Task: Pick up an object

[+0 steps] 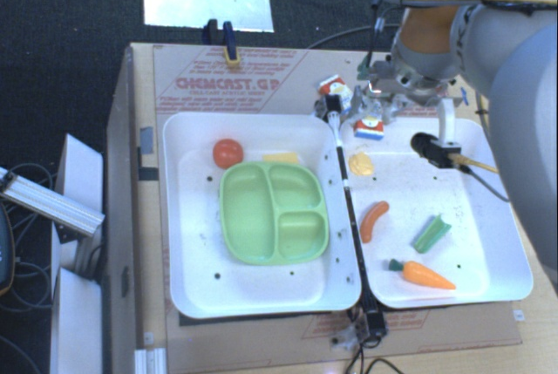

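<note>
One gripper [377, 106] | grip state unclear; near small red-white-blue object [370, 130]

Arm [514, 58] cut off right — yellow block [281, 159] half-hidden

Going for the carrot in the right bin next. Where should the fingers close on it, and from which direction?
Probably grip the carrot across its thick orange middle, coming straight down from above. It lies flat on the right bin floor, long axis running left-right, green stem end left, tip right. Close the fingers across that axis; the bare floor around it leaves room.
</note>
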`<state>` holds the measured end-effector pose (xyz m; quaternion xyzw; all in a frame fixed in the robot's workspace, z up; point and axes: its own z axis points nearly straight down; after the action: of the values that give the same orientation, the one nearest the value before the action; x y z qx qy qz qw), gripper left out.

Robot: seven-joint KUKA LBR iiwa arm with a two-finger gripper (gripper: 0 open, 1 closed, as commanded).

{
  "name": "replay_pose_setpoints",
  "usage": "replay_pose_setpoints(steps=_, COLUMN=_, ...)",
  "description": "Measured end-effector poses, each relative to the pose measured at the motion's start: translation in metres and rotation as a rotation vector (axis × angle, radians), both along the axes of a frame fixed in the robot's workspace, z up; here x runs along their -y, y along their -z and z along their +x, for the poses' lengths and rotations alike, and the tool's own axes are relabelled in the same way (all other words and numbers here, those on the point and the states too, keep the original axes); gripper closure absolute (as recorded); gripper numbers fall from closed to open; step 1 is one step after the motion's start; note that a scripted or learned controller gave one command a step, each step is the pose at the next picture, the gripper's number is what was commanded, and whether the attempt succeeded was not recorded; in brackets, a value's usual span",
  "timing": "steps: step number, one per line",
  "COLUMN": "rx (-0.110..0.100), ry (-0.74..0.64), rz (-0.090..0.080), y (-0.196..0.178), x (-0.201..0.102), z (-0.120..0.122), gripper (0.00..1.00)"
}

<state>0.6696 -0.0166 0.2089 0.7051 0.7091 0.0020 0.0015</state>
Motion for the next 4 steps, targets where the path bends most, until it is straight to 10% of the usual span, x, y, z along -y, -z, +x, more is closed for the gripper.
replay_pose_setpoints(steps=1, rx=-0.002, ry=0.0, rz=0.0, y=-0.05, x=-0.014, z=-0.047, gripper=1.0)
replay_pose_setpoints(steps=4, rx=-0.002, ry=0.001, rz=-0.001, y=-0.053, x=-0.008, z=-0.001, gripper=1.0)
